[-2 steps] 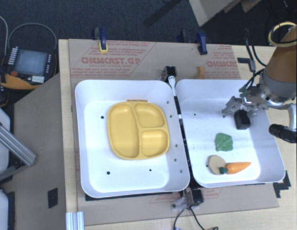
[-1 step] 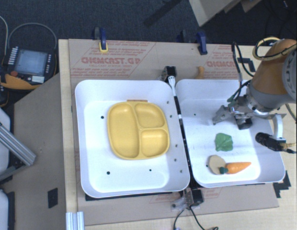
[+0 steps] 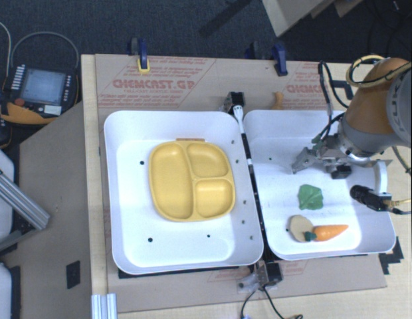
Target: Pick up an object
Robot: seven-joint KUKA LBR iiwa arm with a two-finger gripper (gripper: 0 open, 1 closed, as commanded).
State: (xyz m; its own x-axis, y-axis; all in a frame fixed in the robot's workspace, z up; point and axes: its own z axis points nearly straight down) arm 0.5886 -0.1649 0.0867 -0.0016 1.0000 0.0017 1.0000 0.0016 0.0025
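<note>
We are looking at three small things lying in the right bin [image 3: 279, 178]: a green leafy piece [image 3: 310, 197], an orange carrot [image 3: 331, 232] and a tan round piece [image 3: 300, 228]. The green piece is sitting just below the gripper [image 3: 312, 157] and apart from it; the carrot and the tan piece are touching each other, nearer the bin's front wall, well below the gripper. The gripper is hanging over the bin's upper middle with nothing between its fingers; we cannot tell how far they are spread, since they are reading as one grey blur. The arm [image 3: 373, 111] is being cut off by the view's right side. In the left bin [image 3: 126, 198] one yellow divided plate [image 3: 191, 179] is resting, with three compartments. We are counting two bins, one plate and three small things.
</note>
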